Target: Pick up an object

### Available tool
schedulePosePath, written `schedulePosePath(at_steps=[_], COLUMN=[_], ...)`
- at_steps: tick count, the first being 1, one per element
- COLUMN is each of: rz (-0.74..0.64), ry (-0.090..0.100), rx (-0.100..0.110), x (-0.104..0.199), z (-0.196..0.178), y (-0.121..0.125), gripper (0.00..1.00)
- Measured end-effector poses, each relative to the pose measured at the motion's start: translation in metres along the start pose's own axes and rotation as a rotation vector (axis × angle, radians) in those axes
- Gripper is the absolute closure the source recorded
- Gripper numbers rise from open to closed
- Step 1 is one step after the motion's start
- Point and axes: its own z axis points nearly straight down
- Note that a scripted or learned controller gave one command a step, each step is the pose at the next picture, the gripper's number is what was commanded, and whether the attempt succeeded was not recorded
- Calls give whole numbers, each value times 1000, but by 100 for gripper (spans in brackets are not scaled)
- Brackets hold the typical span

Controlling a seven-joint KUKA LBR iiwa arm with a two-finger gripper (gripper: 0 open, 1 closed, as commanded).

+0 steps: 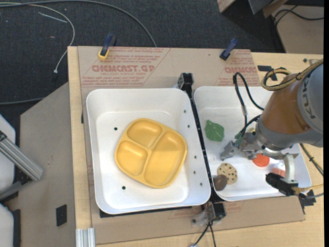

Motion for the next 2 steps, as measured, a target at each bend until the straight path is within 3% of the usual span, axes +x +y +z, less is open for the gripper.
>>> schedulePosePath(at_steps=[1,2], rz=[1,-2], ry=[-1,-4], rx=[-5,-11], x=[0,4], z=[-13,-70], y=[1,11], gripper=[100,100])
